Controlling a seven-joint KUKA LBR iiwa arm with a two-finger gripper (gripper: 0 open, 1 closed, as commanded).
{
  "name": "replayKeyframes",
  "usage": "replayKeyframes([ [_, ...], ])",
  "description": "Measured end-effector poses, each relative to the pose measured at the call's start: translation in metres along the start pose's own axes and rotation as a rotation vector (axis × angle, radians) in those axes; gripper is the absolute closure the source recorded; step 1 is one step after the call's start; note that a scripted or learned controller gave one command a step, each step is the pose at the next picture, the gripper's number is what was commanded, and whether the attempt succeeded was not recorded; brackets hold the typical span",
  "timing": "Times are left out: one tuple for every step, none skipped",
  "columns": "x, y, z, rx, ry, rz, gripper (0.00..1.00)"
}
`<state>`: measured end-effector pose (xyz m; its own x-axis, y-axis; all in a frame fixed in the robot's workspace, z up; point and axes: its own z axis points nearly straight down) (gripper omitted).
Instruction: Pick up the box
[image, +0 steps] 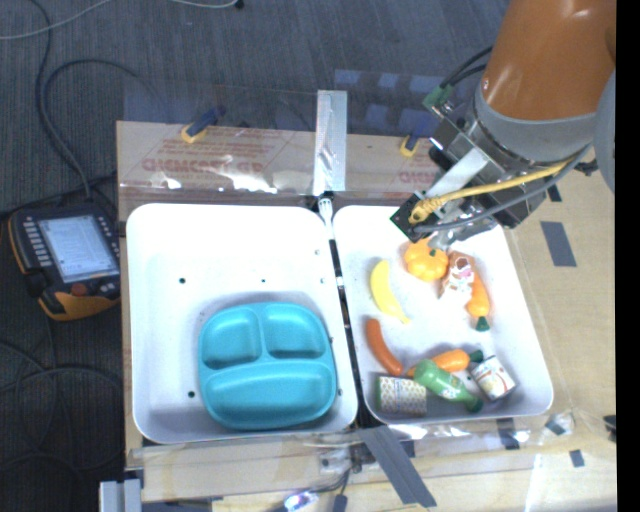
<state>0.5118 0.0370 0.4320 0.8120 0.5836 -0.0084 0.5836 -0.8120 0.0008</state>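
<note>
Dark carpet surrounds a table (560, 330) bearing two white bins. Left bin (160, 240): one blue divided plate (266, 365). Right bin (520, 330): one box (401, 395) at its near left corner, one banana (386, 290), carrots, one green bottle (445, 385), one small can (492, 378). I cannot tell whether the tool (445, 232), at the far edge, is clenched or released. The bottle touching the box could spoil a grab.
</note>
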Motion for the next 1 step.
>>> replayKeyframes([
  [0.0239, 0.0361, 0.1880, 0.004, -0.001, 0.160, 1.00],
])
